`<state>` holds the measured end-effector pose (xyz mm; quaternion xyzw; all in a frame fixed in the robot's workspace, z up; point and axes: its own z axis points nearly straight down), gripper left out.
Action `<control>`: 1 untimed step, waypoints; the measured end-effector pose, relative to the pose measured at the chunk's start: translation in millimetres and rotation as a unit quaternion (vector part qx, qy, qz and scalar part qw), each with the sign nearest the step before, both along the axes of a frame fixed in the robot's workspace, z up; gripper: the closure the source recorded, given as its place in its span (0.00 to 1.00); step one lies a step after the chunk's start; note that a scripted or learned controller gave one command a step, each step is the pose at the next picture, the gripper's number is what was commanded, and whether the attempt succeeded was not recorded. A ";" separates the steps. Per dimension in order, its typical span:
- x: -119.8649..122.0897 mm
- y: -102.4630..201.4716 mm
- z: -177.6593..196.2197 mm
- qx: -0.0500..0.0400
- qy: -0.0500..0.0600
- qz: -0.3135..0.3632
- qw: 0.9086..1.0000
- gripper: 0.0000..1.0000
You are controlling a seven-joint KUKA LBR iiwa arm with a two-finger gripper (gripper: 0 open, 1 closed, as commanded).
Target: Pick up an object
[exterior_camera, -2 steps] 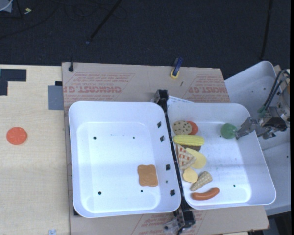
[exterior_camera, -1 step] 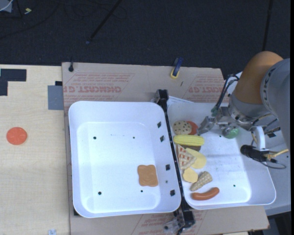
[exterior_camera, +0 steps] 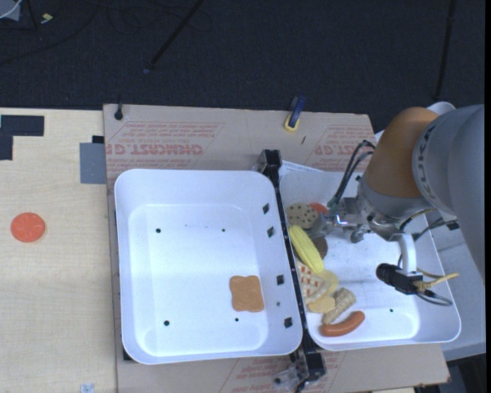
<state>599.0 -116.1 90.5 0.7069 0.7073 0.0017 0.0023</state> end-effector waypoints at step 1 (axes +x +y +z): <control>32.4 23.9 0.8 -0.001 -0.001 0.000 1.000 0.00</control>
